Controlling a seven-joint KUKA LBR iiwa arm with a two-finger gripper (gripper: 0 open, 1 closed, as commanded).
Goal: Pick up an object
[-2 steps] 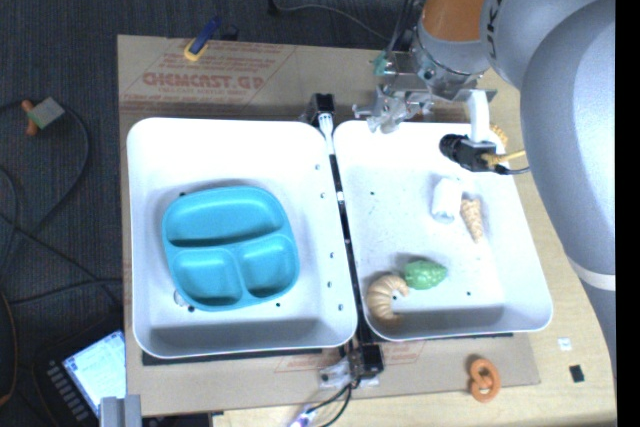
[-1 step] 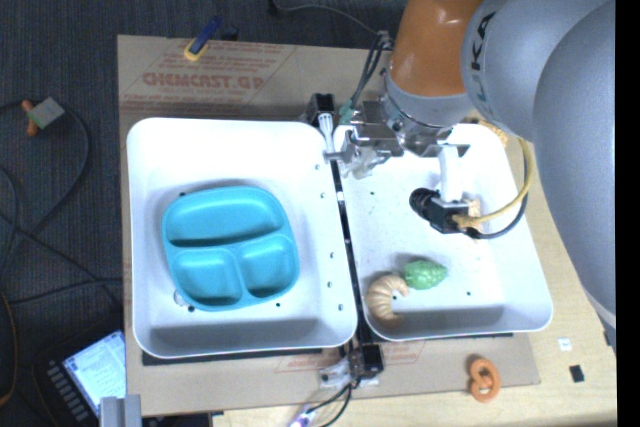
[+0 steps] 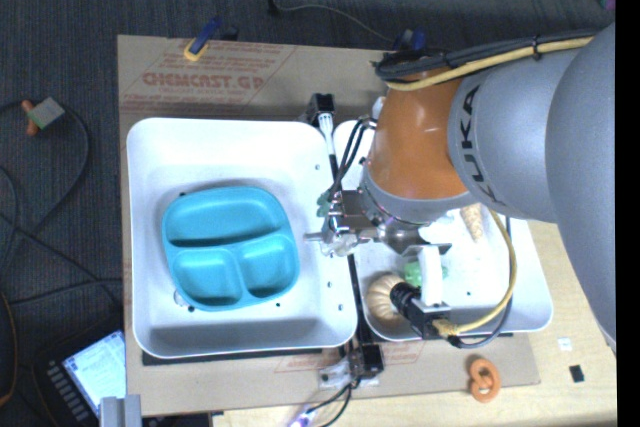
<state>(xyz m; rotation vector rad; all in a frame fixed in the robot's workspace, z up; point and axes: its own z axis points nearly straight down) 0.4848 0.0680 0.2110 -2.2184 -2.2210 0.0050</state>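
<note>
- While the arm reaches in from the right, the left bin point(image 3: 145, 215) holds one blue divided tray point(image 3: 232, 245), lying flat near its middle, well apart from the arm.
- The tool point(image 3: 335, 230) sits low over the wall between the two bins; whether it is open or closed cannot be told, and nothing shows in its grip.
- The right bin point(image 3: 530, 310) lies mostly under the arm; a tan coiled object point(image 3: 382, 295) and something green point(image 3: 411, 270) peek out, likely the nearest things to pick.
</note>
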